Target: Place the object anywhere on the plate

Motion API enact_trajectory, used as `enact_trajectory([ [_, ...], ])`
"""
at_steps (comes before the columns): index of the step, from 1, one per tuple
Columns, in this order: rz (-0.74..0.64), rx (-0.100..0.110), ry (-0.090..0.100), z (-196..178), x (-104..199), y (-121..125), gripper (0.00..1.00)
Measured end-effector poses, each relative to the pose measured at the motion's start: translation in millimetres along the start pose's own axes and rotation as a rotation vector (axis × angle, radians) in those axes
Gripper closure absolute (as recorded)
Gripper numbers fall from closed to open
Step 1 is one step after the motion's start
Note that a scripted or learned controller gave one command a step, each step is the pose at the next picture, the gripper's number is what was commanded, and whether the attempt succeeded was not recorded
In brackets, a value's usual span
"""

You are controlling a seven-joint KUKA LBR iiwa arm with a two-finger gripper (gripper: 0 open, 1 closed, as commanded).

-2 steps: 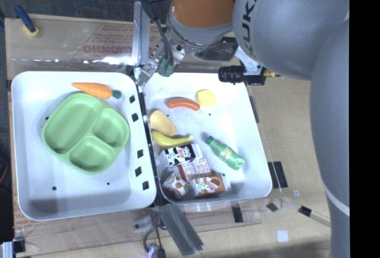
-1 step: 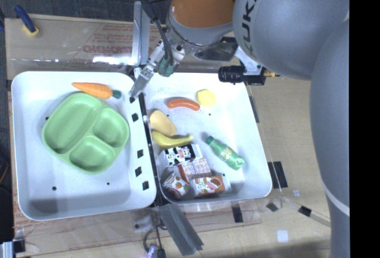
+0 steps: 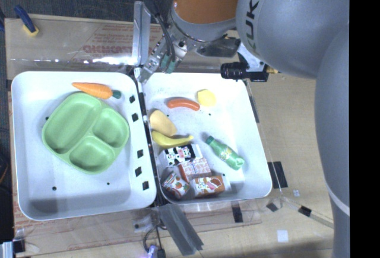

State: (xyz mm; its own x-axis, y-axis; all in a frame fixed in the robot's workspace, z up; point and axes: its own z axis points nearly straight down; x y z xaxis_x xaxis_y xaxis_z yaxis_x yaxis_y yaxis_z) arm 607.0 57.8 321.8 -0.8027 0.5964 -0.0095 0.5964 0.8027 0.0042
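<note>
Plate point(image 3: 85, 132): smooth green three-compartment dish beside tapered orange carrot point(image 3: 93, 91).

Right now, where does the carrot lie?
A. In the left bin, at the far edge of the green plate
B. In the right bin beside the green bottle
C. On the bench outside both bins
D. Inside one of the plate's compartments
A: the carrot lies on the floor of the left bin, at the far rim of the green plate, not in any of its compartments.

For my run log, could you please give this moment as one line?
tool: above bins' divider | carrot: left bin, beside plate | plate: bare
</note>
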Motion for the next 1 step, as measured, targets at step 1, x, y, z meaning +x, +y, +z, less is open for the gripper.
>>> enact_trajectory([
  [1, 0.000, 0.000, 0.000, 0.0, 0.0, 0.0, 0.00],
])
